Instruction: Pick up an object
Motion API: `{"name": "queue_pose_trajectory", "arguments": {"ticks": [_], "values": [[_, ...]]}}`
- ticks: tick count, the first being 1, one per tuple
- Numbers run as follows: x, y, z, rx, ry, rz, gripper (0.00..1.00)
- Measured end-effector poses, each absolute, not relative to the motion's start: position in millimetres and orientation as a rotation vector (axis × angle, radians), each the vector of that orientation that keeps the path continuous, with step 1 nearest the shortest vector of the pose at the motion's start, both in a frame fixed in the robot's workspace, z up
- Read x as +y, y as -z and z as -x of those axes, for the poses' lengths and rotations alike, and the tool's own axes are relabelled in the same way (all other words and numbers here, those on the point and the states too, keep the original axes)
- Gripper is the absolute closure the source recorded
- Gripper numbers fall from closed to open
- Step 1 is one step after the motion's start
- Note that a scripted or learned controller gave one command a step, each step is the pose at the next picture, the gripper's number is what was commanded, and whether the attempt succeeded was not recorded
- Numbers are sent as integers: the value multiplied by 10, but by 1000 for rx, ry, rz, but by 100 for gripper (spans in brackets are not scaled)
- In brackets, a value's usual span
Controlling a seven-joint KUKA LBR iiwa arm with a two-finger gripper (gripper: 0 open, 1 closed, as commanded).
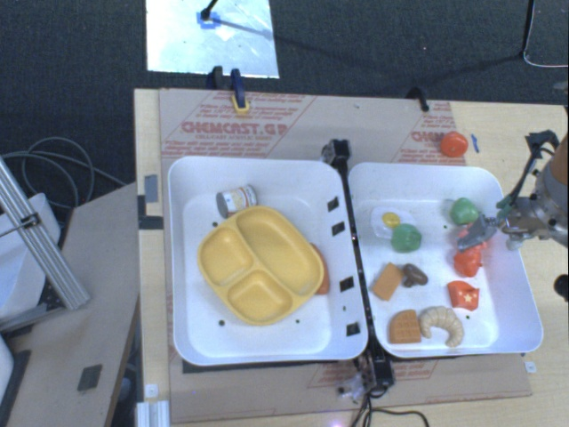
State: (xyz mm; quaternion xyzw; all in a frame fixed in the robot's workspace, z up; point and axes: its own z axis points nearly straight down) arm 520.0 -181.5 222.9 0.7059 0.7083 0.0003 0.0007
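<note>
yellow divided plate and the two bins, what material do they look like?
Yellow three-compartment plate: looks like moulded plastic, matte to satin, uniform colour, soft rounded ridges. Two shallow white bins, left and right: probably thin formed plastic, smooth, slightly glossy, with rounded corners and rolled rims. Not certain from this view.

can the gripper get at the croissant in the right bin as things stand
Probably yes. The croissant lies uncovered near the right bin's front edge, with the waffle piece against its left side. The gripper hangs over the same bin, nothing between.

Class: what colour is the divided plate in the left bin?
Yellow, in the camera view: divided plate.
</note>
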Motion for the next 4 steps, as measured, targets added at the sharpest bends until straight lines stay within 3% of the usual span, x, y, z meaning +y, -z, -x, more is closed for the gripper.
{"name": "queue_pose_trajectory", "arguments": {"ticks": [1,2,3,4], "values": [[-1679,-805,-4866,2219,-2,-2217,0],[-1027,-1920,-4892,2229,-13,-2203,0],[-1444,-801,-5447,2219,-1,-2217,0],[-1428,-953,-5442,2221,-4,-2217,100]]}}
